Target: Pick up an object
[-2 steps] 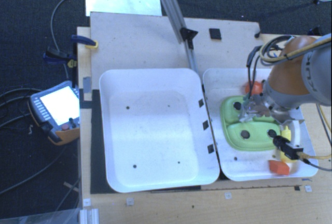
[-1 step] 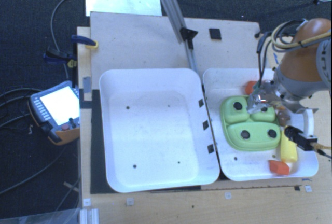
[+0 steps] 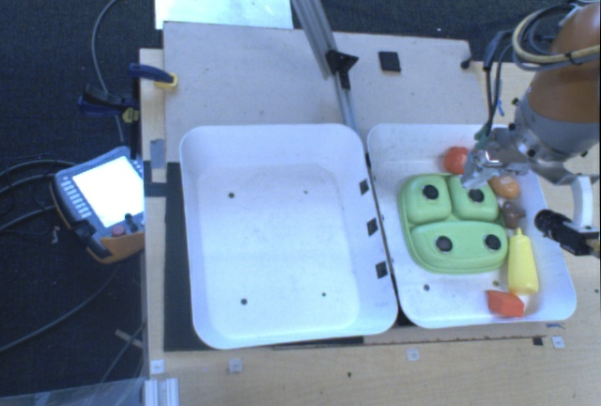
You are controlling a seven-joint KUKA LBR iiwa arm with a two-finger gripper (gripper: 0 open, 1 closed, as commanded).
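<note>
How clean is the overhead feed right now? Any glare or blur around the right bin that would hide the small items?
Camera view: lighting is even and soft, with weak shadows. The white bins look bright but not blown out. The glowing pendant screen at left is overexposed. Small items beside the green tray are soft and low in detail; the gripper looks slightly blurred.

Arm (image 3: pixel 563 103): grey body w/ broad orange band above wrist, rounded orange-and-grey top at far right. Black cables loop round upper part, one thin cable hangs down left side. Gripper (image 3: pixel 481 164): silver metal. Black cylindrical fitting (image 3: pixel 563 232) sticks out on near side.
</note>
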